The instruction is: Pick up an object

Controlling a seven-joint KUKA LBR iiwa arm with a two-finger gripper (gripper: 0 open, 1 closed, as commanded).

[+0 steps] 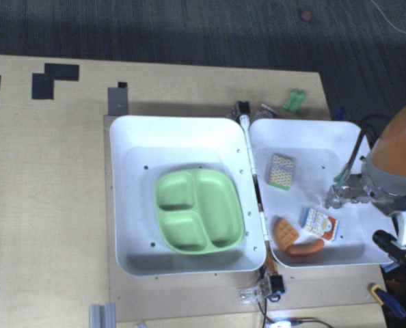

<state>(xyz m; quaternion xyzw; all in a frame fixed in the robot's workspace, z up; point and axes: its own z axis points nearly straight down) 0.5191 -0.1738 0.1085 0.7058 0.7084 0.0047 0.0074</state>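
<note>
The right bin [326,139] holds a small patterned green-and-white block [281,171] near its left wall. In its front part lie a small white carton with red and blue print [319,223], a brown bread-like piece [284,231] and a reddish sausage [304,248]. My gripper [338,197] reaches in from the right, just above and to the right of the carton and apart from the block. Nothing is visibly held in it.
A green divided plate [199,209] lies in the left bin [134,149]. A green object [294,100] sits on the bench behind the bins. The arm's orange band [401,145] hangs over the right bin's right edge.
</note>
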